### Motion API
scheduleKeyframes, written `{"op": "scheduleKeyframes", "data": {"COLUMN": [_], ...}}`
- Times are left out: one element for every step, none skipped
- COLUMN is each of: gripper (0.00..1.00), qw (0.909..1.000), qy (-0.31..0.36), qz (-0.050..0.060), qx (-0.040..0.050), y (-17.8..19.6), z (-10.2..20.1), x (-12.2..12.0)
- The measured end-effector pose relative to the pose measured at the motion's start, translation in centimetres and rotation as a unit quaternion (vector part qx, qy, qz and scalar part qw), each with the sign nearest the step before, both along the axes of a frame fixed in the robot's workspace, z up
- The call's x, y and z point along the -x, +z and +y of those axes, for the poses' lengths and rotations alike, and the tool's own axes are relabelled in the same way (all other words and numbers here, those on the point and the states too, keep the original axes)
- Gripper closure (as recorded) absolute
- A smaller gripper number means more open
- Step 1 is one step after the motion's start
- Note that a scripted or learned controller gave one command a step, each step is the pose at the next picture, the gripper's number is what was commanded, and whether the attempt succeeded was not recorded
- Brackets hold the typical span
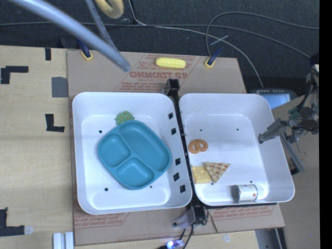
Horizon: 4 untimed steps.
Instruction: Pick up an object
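Two white bins are seen side by side on the surface.
A pretzel (197,147), pizza slice (216,169) and can (244,193) are found in the right bin (270,113); the hand (270,133) is positioned at its right rim, its state indeterminable.

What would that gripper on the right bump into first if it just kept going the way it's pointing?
The gripper points leftward over the right bin. Carrying straight on, it would probably cross bare white floor and meet the pretzel first, though its height above the bin is unclear, so it might pass over.
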<state>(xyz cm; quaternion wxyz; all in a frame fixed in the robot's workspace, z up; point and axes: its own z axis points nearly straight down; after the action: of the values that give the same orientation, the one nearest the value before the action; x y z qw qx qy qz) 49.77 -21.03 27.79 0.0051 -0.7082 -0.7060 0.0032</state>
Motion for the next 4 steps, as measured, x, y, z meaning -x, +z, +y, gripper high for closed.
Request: {"op": "scheduleKeyframes", "data": {"gripper": [0.0, 0.0, 0.0, 0.0], "qw": [1.0, 1.0, 1.0, 1.0], "qy": [0.002, 0.002, 0.002, 0.002], "qz": [-0.005, -0.004, -0.003, -0.002], "qx": [0.0015, 0.0013, 0.0008, 0.0004], "y": [0.6, -3.7, -9.8, -15.0], "z": [0.1, 0.2, 0.2, 1.0], "x": [-0.2, -0.3, -0.9, -0.1]}}
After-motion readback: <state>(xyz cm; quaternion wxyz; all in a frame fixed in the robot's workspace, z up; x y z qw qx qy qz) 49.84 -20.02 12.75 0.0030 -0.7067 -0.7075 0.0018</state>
